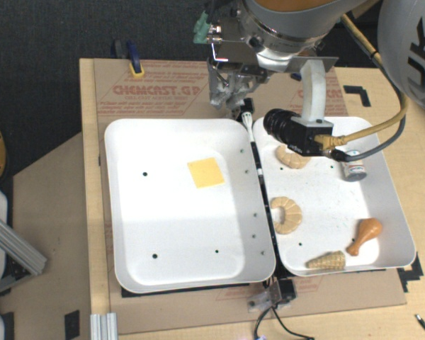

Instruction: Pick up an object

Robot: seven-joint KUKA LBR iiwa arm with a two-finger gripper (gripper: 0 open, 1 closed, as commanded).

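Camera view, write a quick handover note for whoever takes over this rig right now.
Claw: above the bins' far edge near the divider, nothing seen between its fingers.
Left bin: yellow square.
Right bin: shrimp piece, drumstick, ridged cone, small metal cylinder, another pale piece partly under the arm's black attachment.
Done: nothing picked.
Left: grasp and lift one object.

This is a robotics lab or test cell, not a home. The grey arm's two-finger metal pincer (230, 98) hangs at the far edge of a brown cardboard-faced bench board (163, 87) printed with faded red lettering. Just below the pincer, two shallow white plastic bins (127, 211) sit side by side. Far to its lower left lies a length of extruded aluminium framing (14, 243). Loose black cabling (283, 321) trails off the board's near edge, well below the pincer.
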